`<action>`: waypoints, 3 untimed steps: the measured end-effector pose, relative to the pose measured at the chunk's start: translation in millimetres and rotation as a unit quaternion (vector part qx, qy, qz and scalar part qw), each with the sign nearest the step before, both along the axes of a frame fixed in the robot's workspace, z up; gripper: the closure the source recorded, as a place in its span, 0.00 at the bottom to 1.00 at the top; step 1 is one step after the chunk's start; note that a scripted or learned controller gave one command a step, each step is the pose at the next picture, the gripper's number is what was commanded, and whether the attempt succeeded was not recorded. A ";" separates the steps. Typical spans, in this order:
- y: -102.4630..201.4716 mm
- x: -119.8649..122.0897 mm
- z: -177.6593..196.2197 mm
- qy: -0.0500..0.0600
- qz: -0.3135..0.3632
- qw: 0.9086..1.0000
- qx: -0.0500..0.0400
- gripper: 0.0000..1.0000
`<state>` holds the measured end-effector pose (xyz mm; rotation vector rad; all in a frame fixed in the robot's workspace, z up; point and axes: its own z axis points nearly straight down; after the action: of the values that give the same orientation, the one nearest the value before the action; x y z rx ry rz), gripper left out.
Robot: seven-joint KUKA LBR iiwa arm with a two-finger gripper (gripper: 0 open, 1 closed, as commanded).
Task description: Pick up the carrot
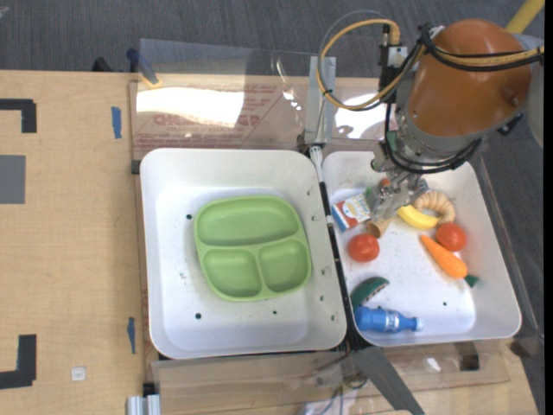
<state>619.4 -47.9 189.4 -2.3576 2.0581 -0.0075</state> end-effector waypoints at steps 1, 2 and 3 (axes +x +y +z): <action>-4.4 -2.1 -4.0 0.004 -0.003 1.000 -0.001 0.00; -88.2 -35.3 -54.5 0.008 0.169 0.986 -0.002 0.00; -118.2 -33.9 -101.8 0.002 0.208 0.978 0.000 0.00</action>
<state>585.5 -166.0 87.6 -2.7371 1.5231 0.0016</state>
